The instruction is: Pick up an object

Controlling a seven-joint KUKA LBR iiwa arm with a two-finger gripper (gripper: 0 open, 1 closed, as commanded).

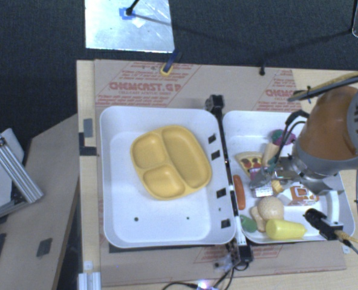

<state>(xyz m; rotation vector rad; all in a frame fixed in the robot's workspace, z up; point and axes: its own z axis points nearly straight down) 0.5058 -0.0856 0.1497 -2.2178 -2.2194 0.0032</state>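
The end effector [265, 182], whose state cannot be told, is seen low in the right bin [342, 213] on the desk, with a pizza slice [249, 161] just left of it and a beige bun [270, 208] just below.

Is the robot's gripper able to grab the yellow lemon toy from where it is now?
Probably yes. The yellow lemon toy lies uncovered at the right bin's near edge, close to the gripper, with nothing on top of it.

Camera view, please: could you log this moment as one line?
arm: over right bin | gripper: low among toy food, grasp unclear | yellow tray: in left bin
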